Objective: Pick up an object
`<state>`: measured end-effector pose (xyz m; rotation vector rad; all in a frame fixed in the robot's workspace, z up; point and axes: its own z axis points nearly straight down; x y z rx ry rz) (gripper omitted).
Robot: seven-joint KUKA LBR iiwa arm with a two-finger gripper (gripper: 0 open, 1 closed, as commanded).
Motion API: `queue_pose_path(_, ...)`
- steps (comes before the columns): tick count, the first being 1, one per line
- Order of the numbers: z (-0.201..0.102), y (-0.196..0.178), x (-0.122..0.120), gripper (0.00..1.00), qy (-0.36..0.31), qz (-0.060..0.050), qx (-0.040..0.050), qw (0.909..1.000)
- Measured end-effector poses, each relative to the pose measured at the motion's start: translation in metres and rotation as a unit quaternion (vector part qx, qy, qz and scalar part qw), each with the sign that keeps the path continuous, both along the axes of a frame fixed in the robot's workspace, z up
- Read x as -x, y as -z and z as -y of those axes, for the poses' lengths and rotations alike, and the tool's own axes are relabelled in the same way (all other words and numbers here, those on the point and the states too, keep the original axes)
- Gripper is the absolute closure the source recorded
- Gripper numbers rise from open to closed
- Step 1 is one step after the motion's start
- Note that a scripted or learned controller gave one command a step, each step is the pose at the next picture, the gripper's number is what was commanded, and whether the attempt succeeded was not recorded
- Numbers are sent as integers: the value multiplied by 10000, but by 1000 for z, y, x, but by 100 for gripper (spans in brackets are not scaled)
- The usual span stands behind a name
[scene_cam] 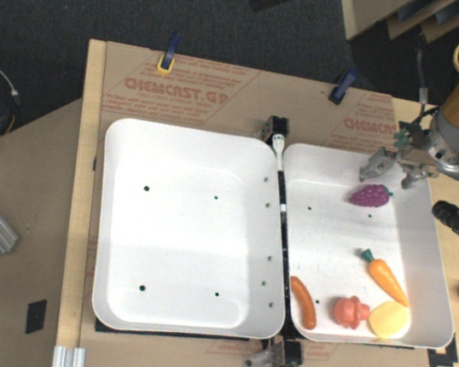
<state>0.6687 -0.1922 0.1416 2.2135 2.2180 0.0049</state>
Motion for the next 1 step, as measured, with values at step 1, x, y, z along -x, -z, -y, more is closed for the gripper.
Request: queue_pose_path(1,35,23,88,0,41,-77,-20,10000)
